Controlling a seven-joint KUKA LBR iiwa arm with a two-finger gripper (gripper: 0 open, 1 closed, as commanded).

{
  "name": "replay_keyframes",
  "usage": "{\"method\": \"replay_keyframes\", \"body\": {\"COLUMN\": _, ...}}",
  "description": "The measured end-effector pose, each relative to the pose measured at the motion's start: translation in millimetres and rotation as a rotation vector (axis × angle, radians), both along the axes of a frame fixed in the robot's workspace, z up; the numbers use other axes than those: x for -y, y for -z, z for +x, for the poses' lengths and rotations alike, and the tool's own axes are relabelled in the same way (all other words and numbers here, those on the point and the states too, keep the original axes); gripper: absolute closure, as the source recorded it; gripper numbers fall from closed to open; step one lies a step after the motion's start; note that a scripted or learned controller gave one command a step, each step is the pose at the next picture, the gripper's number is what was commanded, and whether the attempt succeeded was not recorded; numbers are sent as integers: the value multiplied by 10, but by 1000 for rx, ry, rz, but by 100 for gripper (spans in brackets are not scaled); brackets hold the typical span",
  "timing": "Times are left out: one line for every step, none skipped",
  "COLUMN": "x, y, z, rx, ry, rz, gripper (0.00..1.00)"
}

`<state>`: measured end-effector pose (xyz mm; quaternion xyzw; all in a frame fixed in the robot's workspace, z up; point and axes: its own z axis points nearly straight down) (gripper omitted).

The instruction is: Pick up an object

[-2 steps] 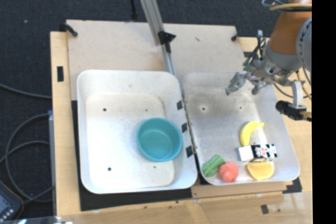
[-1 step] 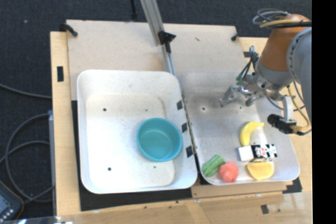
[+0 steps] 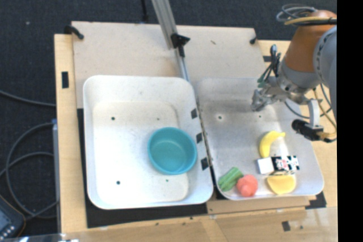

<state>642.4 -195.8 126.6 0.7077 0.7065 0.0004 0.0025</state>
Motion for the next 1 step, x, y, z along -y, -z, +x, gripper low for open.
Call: {"method": "replay_keyframes", "body": {"x": 2, "y": -647, "z": -16, "rx": 3, "ry": 0, "rz": 1, "gripper": 100}}
